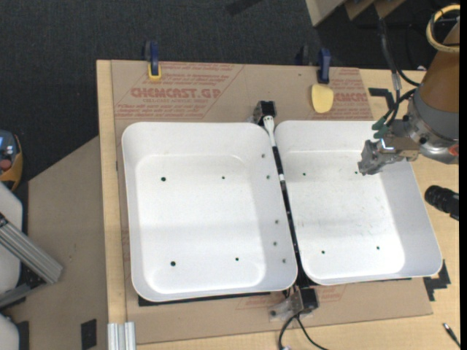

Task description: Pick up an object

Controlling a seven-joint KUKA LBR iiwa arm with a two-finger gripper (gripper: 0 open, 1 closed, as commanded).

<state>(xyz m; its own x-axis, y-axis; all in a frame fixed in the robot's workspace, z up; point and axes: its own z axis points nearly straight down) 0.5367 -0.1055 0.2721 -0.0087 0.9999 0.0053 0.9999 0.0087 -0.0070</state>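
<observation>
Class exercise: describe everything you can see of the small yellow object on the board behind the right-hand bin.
The yellow object is a small, pale yellow, rounded lump with a smooth matte look, possibly foam or soft plastic. It lies on the brown board just beyond the far rim of the right bin, outside both bins, directly below a blue clamp at the board's back edge. Apart from the board beneath it, it touches nothing clearly. The gripper is well away from it.

yellow object [322, 98] on board behind bins
</observation>
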